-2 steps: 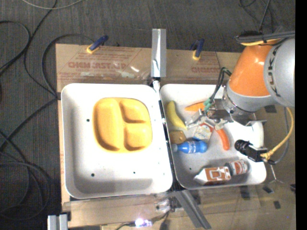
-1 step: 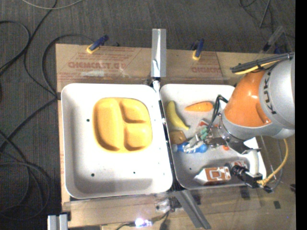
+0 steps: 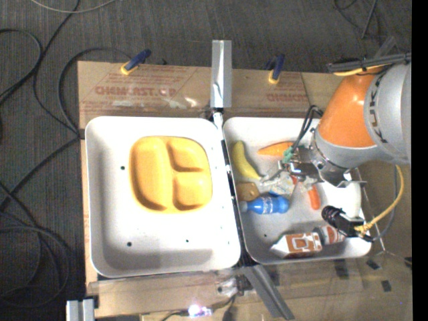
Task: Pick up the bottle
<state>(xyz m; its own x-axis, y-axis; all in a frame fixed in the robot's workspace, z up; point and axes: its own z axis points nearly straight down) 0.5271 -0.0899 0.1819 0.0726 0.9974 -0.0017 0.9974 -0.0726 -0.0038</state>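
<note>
In the left bin (image 3: 100, 199) sits a yellow divided tray (image 3: 170, 174); your bottle (image 3: 267, 206), small, blue and clear-looking plastic, lies on its side in the right bin (image 3: 257, 249), close to that bin's left wall, just beside the banana (image 3: 243, 162). Judge it light, smooth and prone to roll, so take it across the middle of its body. The gripper (image 3: 289, 172) hangs just above it among crumpled wrapping, but you cannot tell its opening from here.

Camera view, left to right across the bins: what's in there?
Yellow tray in the left bin → banana → blue bottle → carton → arm, all in or over the right bin.
</note>
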